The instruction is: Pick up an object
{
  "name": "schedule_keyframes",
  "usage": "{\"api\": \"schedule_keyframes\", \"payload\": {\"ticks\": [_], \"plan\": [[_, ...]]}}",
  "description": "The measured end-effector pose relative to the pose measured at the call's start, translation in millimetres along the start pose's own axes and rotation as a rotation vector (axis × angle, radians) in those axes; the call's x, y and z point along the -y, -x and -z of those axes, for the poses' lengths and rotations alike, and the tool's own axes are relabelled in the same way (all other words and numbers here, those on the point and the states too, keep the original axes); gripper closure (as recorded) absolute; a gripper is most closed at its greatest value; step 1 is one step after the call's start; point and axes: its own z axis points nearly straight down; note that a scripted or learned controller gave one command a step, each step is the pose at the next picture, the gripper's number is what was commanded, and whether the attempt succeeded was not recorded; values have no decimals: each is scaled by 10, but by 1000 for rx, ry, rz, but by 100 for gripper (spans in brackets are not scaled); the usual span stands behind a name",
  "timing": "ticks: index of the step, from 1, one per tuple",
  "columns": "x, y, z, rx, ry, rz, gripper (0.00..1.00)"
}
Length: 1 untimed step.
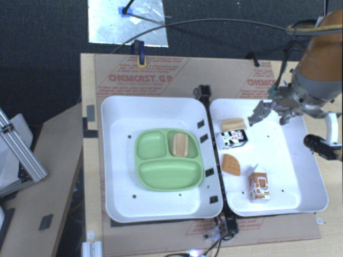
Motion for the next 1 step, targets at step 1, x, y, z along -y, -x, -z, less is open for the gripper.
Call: {"api": "schedule_keyframes", "payload": {"ticks": [1], "plan": [[-18, -3, 66, 1, 12, 2, 0]]}}
